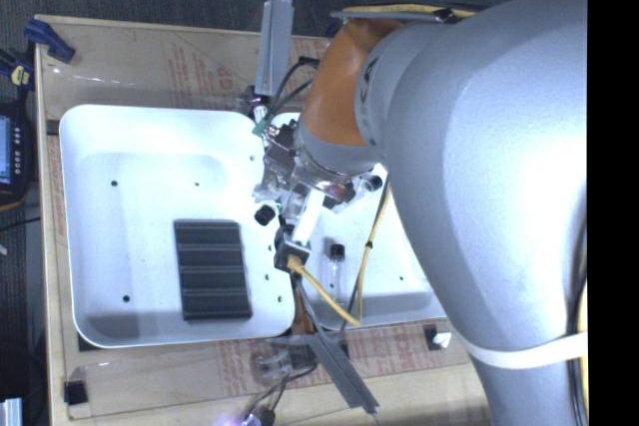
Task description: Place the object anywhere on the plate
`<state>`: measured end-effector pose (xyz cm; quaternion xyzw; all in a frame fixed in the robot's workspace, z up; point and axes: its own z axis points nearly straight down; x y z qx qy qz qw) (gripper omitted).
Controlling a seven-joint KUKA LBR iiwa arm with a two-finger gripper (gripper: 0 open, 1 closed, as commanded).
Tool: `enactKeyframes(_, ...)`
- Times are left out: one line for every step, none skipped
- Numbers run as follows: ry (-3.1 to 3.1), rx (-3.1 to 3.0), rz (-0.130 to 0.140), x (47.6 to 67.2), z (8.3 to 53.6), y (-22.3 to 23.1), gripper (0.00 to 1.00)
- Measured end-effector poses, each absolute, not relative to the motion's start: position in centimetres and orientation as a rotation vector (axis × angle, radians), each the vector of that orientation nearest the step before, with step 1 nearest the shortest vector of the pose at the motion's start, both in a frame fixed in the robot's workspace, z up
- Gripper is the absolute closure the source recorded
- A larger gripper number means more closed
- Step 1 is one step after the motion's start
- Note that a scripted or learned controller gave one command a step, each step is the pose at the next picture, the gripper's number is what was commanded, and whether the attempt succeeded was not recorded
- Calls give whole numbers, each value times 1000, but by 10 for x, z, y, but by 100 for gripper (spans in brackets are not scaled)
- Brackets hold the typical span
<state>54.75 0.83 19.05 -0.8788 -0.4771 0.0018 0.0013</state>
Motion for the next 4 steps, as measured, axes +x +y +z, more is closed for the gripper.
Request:
enactKeyframes(-1543,-2733,5,640,226,77,100)
enactKeyframes(-1902,-2494,12,567,172,114,100)
enactKeyframes(-2710,-1589,2,635,159,127,100)
enactKeyframes(-2698,-1602,3,538,91,112,100)
